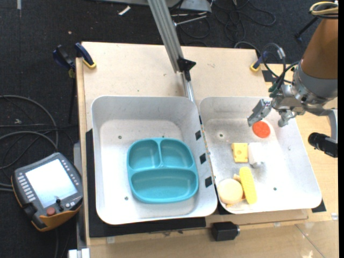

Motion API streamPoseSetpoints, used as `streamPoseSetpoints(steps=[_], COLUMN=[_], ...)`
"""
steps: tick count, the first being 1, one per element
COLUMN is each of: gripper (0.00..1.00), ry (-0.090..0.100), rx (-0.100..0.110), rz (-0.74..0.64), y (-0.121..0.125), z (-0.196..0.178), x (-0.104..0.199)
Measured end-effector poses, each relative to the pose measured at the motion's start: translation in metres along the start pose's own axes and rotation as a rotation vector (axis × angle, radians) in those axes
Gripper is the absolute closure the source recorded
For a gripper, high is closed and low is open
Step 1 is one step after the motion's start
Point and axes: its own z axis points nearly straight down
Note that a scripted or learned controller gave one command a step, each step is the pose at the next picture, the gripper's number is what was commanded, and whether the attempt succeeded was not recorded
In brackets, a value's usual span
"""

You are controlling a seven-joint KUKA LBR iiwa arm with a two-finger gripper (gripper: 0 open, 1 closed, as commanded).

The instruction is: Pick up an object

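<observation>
Two white bins sit side by side on the bench. The gripper (272, 114) hangs with fingers spread apart over the right bin (301, 165), near its far edge, directly above a small red-orange object (261, 129). The left bin (107, 144) holds a teal divided plate (160, 170).
</observation>
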Motion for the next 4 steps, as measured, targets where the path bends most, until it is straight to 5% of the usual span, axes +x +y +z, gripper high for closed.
streamPoseSetpoints(steps=[1, 3, 4], gripper=[0.0, 0.0, 0.0], ry=[0.0, 0.001, -0.005], rx=[0.0, 0.007, -0.008], rz=[0.001, 0.003, 0.003], y=[0.0, -0.003, -0.003], z=[0.0, 0.107, 0.164], x=[0.0, 0.001, -0.007])
